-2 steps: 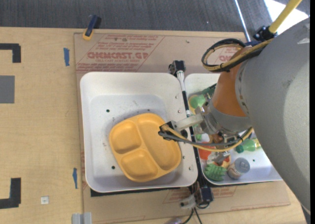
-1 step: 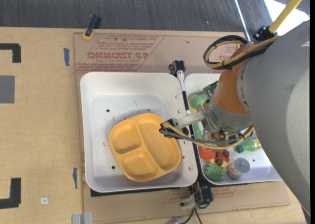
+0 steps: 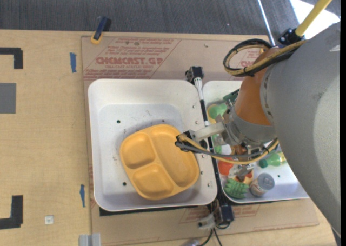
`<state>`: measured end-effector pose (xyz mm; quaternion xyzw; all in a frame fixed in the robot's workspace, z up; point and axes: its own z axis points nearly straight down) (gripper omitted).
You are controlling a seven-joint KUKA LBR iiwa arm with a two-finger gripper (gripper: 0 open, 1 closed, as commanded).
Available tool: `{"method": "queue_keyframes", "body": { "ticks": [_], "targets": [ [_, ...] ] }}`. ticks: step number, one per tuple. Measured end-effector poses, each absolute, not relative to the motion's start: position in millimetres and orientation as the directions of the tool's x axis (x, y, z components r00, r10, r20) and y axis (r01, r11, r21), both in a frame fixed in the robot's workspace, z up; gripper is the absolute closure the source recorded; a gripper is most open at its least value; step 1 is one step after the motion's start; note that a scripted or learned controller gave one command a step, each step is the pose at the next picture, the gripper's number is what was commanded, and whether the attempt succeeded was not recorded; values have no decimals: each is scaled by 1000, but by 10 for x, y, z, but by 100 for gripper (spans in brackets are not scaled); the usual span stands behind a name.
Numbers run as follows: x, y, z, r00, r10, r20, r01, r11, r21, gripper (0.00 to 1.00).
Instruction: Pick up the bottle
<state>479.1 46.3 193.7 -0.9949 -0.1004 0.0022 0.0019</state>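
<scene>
The arm's grey wrist with its orange band (image 3: 251, 104) hangs over the right bin (image 3: 286, 191) and hides most of it. My gripper (image 3: 237, 153) is low among the items in that bin, behind cables. A small clear container with a grey cap (image 3: 262, 184), likely the bottle, lies near the bin's front edge, just right of and in front of the gripper. Whether anything sits in the gripper is hidden.
A yellow three-compartment plate (image 3: 158, 161) lies in the left bin (image 3: 102, 131). The right bin also holds a green ridged toy (image 3: 234, 187), a green round piece (image 3: 217, 111), a green piece (image 3: 273, 159) and an orange-red item (image 3: 241, 171). A blue-yellow clip (image 3: 100, 27) lies on the bench.
</scene>
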Motion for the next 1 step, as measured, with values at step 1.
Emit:
{"method": "queue_keyframes", "body": {
  "ticks": [1],
  "targets": [
    [4797, 469, 2034, 980, 201, -4, 201, -980, -6, 100]
  ]
}}
